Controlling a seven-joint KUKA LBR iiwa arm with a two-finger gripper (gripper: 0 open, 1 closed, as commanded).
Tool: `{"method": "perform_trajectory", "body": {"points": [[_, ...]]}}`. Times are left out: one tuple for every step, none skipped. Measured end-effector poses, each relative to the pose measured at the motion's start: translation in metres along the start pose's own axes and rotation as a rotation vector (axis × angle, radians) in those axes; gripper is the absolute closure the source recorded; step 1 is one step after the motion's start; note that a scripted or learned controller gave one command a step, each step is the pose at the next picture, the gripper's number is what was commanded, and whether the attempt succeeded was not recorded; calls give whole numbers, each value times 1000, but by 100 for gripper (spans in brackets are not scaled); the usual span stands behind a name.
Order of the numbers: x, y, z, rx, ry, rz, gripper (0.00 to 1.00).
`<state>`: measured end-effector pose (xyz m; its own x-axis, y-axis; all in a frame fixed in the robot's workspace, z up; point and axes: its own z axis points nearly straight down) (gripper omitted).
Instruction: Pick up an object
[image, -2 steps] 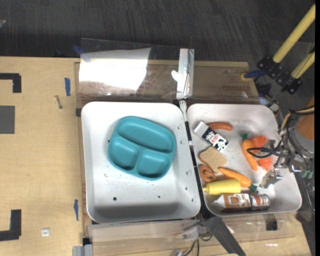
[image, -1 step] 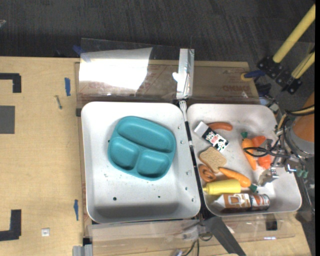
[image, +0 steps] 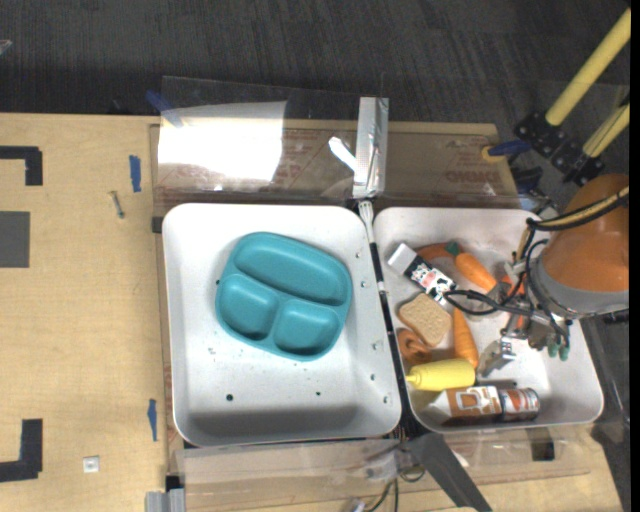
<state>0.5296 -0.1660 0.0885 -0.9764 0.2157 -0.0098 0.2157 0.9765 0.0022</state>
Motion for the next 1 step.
{"method": "perform_trajectory", "body": {"points": [[28,36,-1,2,-3,108,0]]}}
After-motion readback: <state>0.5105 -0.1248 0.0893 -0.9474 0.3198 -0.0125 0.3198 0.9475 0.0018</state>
